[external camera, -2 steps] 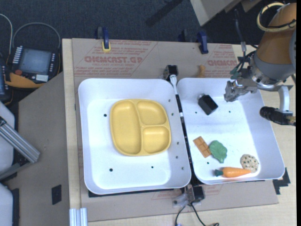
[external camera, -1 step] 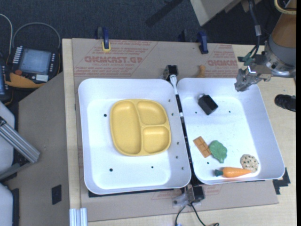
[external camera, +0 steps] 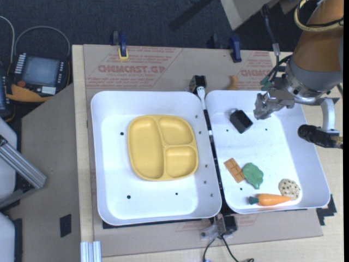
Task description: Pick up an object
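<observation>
The right bin [external camera: 305, 162] holds several small items. A black block [external camera: 240, 120] lies near its far left corner. Toward the near edge are a brown waffle-like piece [external camera: 233, 170], a green leafy toy [external camera: 252, 174], an orange carrot [external camera: 271, 199] and a speckled cookie [external camera: 289, 188]. My gripper [external camera: 263, 107] hangs over the far part of the right bin, just right of the black block and slightly beyond it. Nothing is visibly held in it.
A yellow divided plate [external camera: 162, 146] lies in the middle of the left bin [external camera: 109, 190]. The ridge between the bins [external camera: 210, 141] runs beside the black block. A black fixture [external camera: 319, 135] juts in at the right bin's right rim.
</observation>
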Robot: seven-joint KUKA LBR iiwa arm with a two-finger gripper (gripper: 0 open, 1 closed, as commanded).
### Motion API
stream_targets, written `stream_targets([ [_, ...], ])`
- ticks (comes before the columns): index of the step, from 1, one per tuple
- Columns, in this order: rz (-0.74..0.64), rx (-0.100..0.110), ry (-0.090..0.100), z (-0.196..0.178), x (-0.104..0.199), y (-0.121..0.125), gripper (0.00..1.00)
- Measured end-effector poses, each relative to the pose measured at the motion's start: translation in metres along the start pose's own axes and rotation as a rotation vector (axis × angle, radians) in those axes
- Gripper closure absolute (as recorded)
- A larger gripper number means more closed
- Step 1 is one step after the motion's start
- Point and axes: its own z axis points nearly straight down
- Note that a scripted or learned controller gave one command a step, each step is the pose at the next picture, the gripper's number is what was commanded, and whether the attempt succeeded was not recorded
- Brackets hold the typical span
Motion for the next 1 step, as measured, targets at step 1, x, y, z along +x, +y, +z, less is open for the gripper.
stream_targets([
  [1, -0.001, 0.001, 0.001, 0.0128, 0.0577, -0.0226, 1.0],
])
